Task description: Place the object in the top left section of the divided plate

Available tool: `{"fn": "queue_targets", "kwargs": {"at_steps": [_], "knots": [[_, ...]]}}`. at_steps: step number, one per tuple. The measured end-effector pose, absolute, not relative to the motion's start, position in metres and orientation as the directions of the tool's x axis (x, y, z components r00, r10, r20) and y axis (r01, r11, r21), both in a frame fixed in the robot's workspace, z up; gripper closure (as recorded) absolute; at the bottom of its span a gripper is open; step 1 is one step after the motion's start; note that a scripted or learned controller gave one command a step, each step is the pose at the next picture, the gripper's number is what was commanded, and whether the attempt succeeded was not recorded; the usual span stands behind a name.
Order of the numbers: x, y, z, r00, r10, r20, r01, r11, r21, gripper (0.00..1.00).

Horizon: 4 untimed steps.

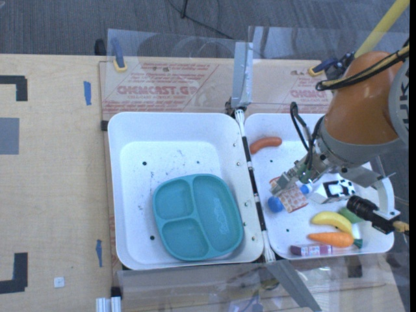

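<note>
The worktop (52,174) carries two bins. In the left bin (123,135) the divided plate (198,216) is laid flat, its sections unfilled. At three o'clock of it, the tool (286,182) is lowered over a small carton (294,199); its grip cannot be told.

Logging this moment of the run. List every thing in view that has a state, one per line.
divided plate: flat in the left bin, sections bare
pincer: low in the right bin, over the small packet
small packet: lying flat
blue ball: resting beside the packet
sausage: lying apart near the bin's far wall
banana: lying just above the carrot
carrot: lying flat
</note>
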<state>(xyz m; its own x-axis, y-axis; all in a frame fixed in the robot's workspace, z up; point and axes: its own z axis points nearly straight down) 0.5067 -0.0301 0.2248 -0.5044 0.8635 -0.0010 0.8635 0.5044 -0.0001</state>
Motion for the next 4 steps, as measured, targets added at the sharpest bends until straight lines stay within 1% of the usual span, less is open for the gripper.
{"fn": "queue_targets", "kwargs": {"at_steps": [1, 2, 3, 4], "knots": [[0.534, 0.045, 0.230, -0.719, 0.695, -0.003, 0.695, 0.719, 0.003, 1.00], [0.563, 0.075, 0.216, -0.782, 0.624, -0.004, 0.624, 0.782, 0.004, 1.00], [0.563, 0.075, 0.216, -0.782, 0.624, -0.004, 0.624, 0.782, 0.004, 0.00], [0.565, 0.075, 0.227, -0.781, 0.624, -0.008, 0.624, 0.781, 0.008, 1.00]]}}
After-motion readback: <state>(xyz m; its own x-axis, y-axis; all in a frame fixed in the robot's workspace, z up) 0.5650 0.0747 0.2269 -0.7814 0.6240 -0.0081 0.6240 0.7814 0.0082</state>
